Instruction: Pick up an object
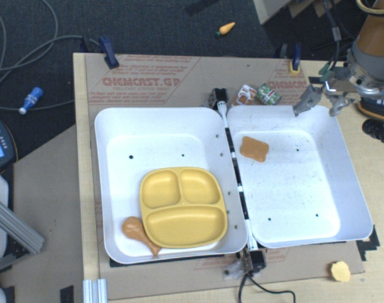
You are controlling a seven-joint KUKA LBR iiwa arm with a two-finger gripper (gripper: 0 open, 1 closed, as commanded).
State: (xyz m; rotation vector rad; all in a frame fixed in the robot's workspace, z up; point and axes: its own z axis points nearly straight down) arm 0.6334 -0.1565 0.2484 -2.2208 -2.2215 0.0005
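My fingers [319, 101] hang spread and released over the far right corner of the right bin [343, 188], with nothing between them, so I judge the pick not yet begun. The nearest candidate, a small tan slab [254, 149], lies flat in that bin near its left wall, exposed from above. In the left bin [110, 169], a yellow 3-compartment plate [181, 206] touches a drumstick [139, 231], making both harder targets.

Blue clamp [107, 51] on bench's far-left edge, blue bottle [31, 99] on floor w/ grey cables [28, 24], yellow chunk [340, 271] near-right
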